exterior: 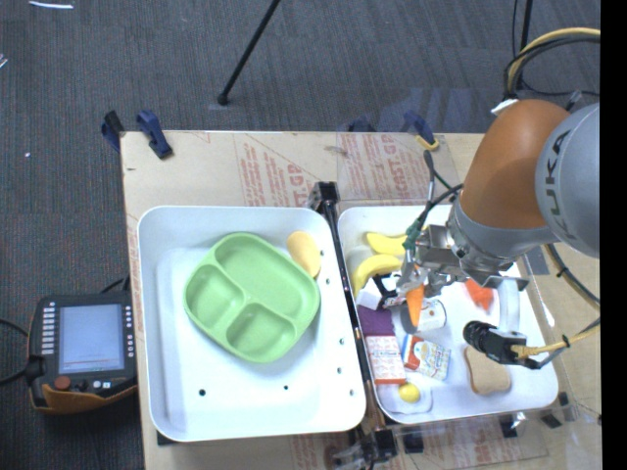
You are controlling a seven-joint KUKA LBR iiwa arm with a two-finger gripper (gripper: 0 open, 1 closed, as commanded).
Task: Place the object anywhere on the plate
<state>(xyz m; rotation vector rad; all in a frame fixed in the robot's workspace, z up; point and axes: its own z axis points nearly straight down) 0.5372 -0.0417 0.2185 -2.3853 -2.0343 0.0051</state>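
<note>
Over the right bin the end effector hangs low among the small things, and an orange piece, perhaps a toy carrot, sits just under it. Whether this piece is truly held between the tips or only lies below them, the view is too blurred to say, and how wide the tips stand cannot be told either.

From largest to smallest: the worktop bears two white bins side by side. The left bin holds the green plate with three compartments, all without any object in them. A yellow lemon-like thing rests in this bin, touching the upper right rim of the plate but not on it. In the right bin lie a banana, a purple card, a small carton, a slice of bread and a small yellow ball.

As a judgement, the task is at its early part. Nothing is placed on the plate yet. The picking seems to be in hand, and the lift, the carry across the bin wall and the release all remain.
</note>
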